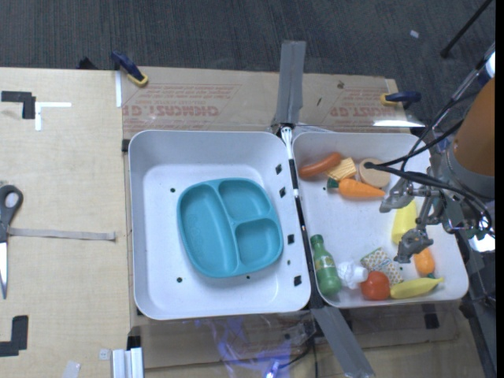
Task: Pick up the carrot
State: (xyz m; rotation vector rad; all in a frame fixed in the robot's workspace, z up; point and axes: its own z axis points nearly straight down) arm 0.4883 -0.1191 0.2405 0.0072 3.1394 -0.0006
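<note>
Over the right bin (346, 144), near its right wall, my claw (402, 223) hangs with its two fingers spread apart, one fingertip (391, 201) toward the far side and the other lower, toward the near side. Nothing sits between them. A yellow piece (402, 222) lies in the gap below, and I cannot tell whether I touch it. Just beside my nearer finger is a small orange piece (425, 262), and beyond that, along the near wall, a banana (416, 287), a red tomato (376, 286) and a patterned cloth-like bit (380, 260).

My target, the carrot (358, 189), lies toward the far end of this same bin, its green tip pointing left, apart from my claw. A sausage (320, 165) and a tan wedge (343, 168) sit just behind it. A green bottle (324, 266) lies by the left wall.

Across the divider, the left bin (150, 211) holds a blue sectioned tray (230, 227). Scissors (6, 219) rest on the bench far left.
</note>
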